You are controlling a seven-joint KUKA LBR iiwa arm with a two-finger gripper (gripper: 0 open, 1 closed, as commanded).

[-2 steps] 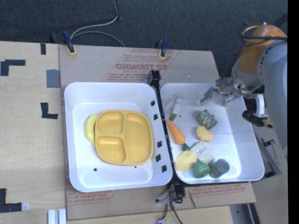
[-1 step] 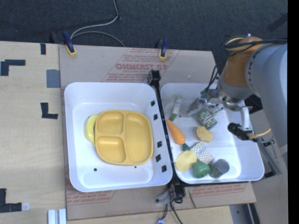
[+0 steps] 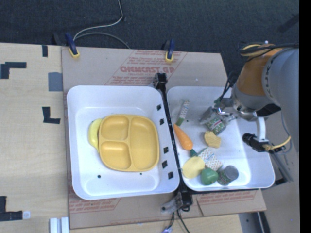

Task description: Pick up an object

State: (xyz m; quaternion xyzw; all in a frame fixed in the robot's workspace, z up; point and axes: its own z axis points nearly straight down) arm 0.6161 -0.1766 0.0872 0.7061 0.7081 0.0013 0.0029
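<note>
From my seat, the thing highest toward the lens is the grey arm [image 3: 272,81], reaching in from the right over the right bin [image 3: 260,176]. The left bin [image 3: 77,130] carries a yellow divided tray [image 3: 129,142], the largest item, stiff and awkward to pinch. In the right bin I have an orange carrot [image 3: 183,137], a yellow lemon-like piece [image 3: 193,167] and a green round piece [image 3: 209,176]. They look light, hard and smooth, so likely to slip. The gripper [image 3: 216,116] sits low over a small green-printed packet [image 3: 216,125] in the bin's upper middle. I cannot tell how its jaws stand. I'd judge the packet light and crushable, best pinched across its narrow width.
</note>
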